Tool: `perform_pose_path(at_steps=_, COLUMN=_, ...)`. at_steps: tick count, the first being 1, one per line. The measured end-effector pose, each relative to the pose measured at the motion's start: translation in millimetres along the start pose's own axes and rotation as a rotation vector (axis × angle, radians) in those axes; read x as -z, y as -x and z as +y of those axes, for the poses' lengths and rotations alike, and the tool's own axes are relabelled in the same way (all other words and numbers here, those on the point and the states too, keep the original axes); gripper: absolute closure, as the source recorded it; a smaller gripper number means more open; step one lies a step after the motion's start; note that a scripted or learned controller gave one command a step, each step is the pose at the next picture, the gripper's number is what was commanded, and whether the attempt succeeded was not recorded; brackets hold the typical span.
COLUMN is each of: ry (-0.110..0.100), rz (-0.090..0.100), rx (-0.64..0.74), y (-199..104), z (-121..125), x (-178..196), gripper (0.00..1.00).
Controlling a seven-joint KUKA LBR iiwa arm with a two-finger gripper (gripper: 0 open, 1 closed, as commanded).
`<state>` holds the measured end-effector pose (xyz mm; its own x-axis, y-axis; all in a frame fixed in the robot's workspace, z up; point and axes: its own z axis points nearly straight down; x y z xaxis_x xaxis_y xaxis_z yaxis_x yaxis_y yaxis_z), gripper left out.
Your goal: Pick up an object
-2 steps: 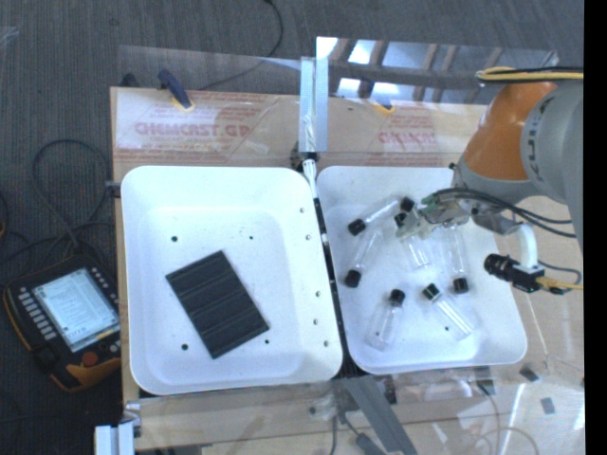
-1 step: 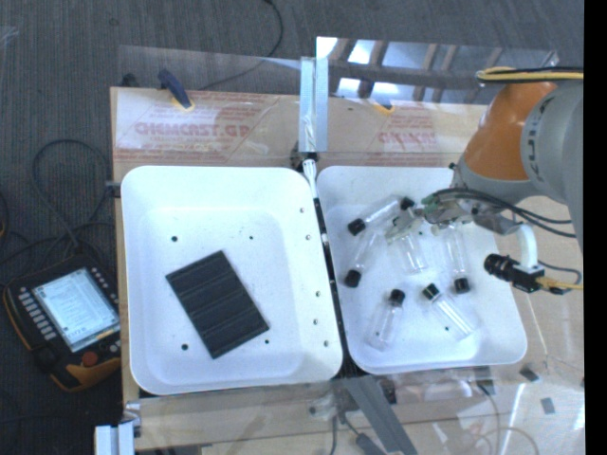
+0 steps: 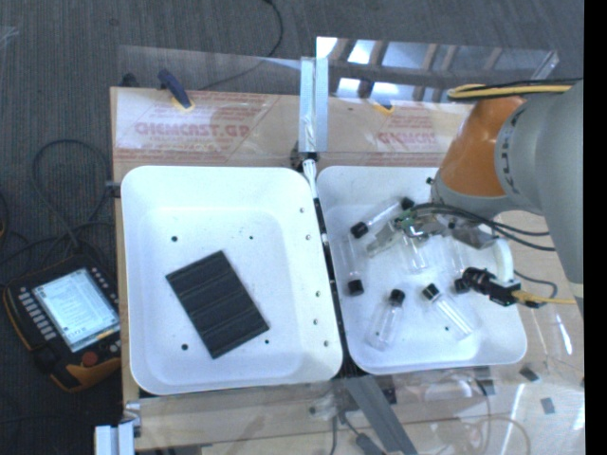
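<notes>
While pincer [image 3: 410, 227] hovers, capped vial [image 3: 385, 318] lies below-left, apart.

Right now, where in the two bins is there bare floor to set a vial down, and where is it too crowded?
The left bin has the most room: bare floor all around the dark ribbed pad, widest along the far wall. In the right bin, clear vials and black caps scatter the middle under the gripper; only the near edge strip is free.

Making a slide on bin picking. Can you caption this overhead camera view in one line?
KUKA arm's gripper lowered among clear, black-capped vials in the right bin; a dark ribbed pad lies in the left bin.
</notes>
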<state>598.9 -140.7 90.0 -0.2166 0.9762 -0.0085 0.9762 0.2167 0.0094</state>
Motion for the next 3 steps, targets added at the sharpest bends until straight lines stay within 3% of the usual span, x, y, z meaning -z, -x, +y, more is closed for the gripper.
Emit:
perform_pose_path(at_steps=1, ry=-0.014, rz=0.006, rx=-0.012, y=68.6, z=47.9, x=-3.1, gripper=0.0)
perform_pose_path(at_steps=2, ry=-0.01, rz=-0.001, rx=0.038, y=48.8, z=52.9, x=-2.5, gripper=0.0)
perform_pose_path(at_steps=3, ry=-0.022, rz=0.001, rx=0.04, y=49.2, z=51.4, x=9.6, gripper=1.0)
